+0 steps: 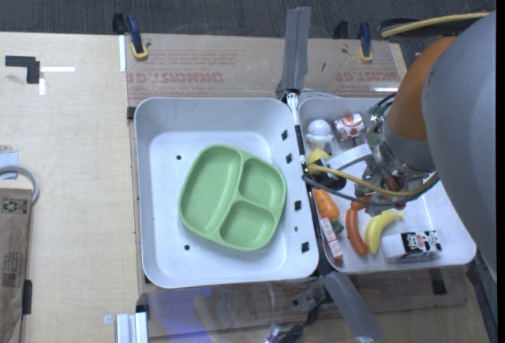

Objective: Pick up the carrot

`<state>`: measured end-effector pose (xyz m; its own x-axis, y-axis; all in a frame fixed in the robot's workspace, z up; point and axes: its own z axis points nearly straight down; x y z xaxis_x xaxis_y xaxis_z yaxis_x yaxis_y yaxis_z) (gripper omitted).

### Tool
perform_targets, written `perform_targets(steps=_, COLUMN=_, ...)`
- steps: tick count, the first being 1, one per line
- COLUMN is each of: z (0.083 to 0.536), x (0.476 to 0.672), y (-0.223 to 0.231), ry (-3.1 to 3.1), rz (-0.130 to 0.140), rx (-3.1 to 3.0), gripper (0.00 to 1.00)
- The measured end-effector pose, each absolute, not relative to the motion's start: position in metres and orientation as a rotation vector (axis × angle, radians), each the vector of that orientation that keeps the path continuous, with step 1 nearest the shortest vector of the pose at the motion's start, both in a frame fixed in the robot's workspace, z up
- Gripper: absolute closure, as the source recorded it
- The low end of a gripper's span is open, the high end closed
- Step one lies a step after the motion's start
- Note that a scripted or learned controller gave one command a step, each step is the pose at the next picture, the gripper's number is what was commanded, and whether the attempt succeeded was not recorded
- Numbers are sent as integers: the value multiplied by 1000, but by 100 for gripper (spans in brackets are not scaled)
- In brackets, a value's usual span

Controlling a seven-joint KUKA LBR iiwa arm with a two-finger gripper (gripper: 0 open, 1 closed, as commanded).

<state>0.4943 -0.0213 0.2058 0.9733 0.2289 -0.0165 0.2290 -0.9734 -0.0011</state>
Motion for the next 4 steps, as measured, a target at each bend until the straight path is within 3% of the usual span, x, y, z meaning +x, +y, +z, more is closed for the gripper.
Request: perform_targets(steps=4, z=236, x=496, y=-23, ry=388, rz=-57, rx=3113, gripper=100)
